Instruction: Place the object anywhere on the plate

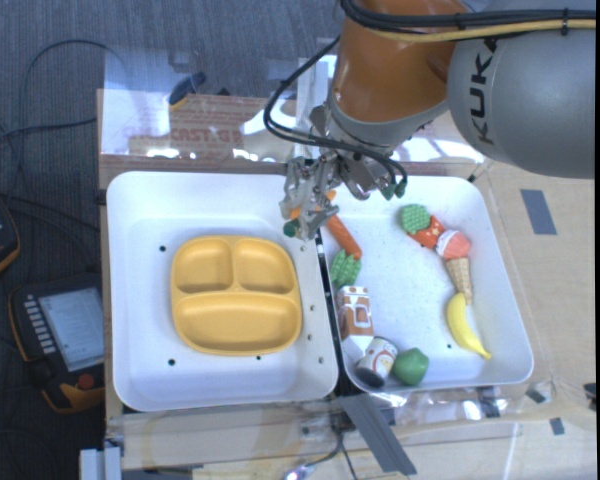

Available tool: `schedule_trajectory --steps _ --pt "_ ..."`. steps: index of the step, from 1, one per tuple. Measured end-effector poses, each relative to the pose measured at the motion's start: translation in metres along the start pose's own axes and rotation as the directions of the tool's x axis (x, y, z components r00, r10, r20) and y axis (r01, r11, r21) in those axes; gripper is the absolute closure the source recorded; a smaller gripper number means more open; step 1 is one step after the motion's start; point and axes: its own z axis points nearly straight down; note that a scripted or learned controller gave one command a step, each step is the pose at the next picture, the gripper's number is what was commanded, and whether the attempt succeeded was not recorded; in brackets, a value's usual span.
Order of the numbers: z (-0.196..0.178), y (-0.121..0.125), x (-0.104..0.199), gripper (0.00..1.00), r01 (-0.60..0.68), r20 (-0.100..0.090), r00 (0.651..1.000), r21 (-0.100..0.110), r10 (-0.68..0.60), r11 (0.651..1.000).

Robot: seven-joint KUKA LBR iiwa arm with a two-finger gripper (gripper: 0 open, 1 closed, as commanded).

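Hand sits over the bins' divider, just right of the plate and above its top right corner. It's gripping smth small, orange w/ a green bit, prob a toy carrot. Looks light, stiff, smooth plastic, so could slip; mid-body grip is best imo. Another carrot lies further right of the plate, past the divider. Plate has 3 shallow sections, plenty of room. Desk around is cluttered w/ cables.

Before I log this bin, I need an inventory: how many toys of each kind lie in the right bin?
Carrot: 1
Strawberry: 1
Ice cream cone: 1
Banana: 1
Cans: 2
Lime: 1
Green vegetable: 1
Total: 8
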Motion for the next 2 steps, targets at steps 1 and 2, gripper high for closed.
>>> schedule_trajectory --steps 1,2 --pt "0.1194 0.0676 -0.0386 1.0 0.195 -0.003 0.981 0.0 -0.195 0.981" --pt "0.1187 0.0674 -0.039 0.0 0.195 -0.001 0.981 0.0 -0.195 0.981"
